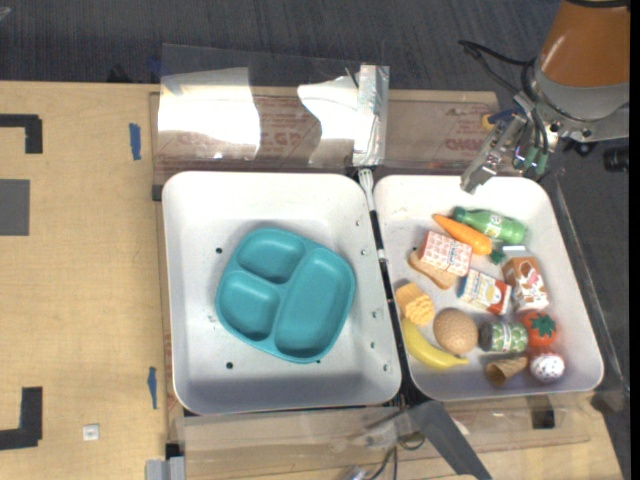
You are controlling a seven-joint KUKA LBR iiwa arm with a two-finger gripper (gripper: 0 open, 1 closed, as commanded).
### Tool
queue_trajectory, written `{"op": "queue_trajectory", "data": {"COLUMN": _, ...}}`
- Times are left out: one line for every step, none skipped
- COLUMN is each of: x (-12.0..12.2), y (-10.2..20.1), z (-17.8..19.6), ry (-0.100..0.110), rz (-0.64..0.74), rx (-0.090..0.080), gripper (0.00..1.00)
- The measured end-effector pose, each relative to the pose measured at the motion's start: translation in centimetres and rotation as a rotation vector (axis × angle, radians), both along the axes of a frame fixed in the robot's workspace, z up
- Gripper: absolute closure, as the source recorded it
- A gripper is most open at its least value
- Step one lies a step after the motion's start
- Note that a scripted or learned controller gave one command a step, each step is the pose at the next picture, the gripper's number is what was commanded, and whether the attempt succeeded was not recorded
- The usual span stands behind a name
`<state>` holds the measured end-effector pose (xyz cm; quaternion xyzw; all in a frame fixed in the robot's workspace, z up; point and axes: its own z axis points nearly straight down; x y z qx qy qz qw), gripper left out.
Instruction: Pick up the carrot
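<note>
You have an orange carrot [462, 232] beside a green bottle [490, 225]. Your teal divided plate [286, 293] sits in a white bin [190, 218].

Overhead slanted view of both bins [190, 198]

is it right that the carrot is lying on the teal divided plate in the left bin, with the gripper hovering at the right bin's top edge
Not quite. The camera view shows the carrot in the right bin, lying among the other toy foods beside a green bottle. The teal divided plate in the left bin holds nothing. The gripper does hover at the right bin's top edge.
</note>
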<state>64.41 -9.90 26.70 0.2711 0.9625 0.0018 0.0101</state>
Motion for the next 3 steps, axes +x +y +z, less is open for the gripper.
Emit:
{"op": "queue_trajectory", "data": {"x": -0.2, "y": 0.0, "z": -0.8, "ry": 0.014, "rz": -0.001, "rx": 0.001, "gripper": 0.0}}
{"op": "queue_trajectory", "data": {"x": -0.5, "y": -1.9, "z": -11.9, "ry": 0.028, "rz": 0.052, "rx": 0.003, "gripper": 0.0}}
{"op": "queue_trajectory", "data": {"x": 1.8, "y": -4.4, "z": -15.8, "ry": -0.001, "rz": 0.046, "rx": 0.0, "gripper": 0.0}}
